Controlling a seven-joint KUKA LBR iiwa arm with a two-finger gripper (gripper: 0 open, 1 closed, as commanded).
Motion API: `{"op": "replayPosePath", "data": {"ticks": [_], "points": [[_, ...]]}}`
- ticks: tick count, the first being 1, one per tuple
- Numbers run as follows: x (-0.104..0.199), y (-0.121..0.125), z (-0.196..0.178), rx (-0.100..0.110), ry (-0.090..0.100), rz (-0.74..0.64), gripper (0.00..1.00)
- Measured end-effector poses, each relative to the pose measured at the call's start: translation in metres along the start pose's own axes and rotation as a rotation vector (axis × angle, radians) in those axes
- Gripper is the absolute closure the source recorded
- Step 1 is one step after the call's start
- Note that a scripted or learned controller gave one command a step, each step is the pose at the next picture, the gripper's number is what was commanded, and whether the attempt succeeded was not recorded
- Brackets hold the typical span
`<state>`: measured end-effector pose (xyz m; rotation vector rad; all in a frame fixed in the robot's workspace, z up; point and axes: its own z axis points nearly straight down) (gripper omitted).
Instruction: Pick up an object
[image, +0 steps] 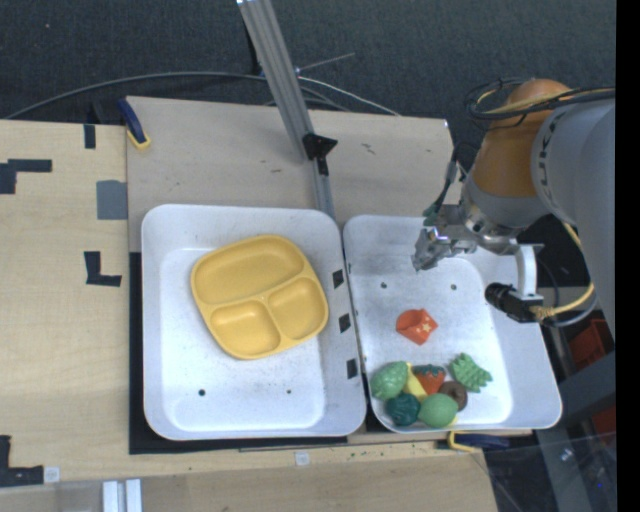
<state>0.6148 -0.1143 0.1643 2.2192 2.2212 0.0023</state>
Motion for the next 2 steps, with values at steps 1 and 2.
{"op": "replayPosePath", "data": {"ticks": [1,2], "points": [[0.0,0.001,-0.053,-0.001,0.0,-0.001,1.0],[0.065,-0.003,-0.053,0.004,0.002,-0.007,1.0]]}}
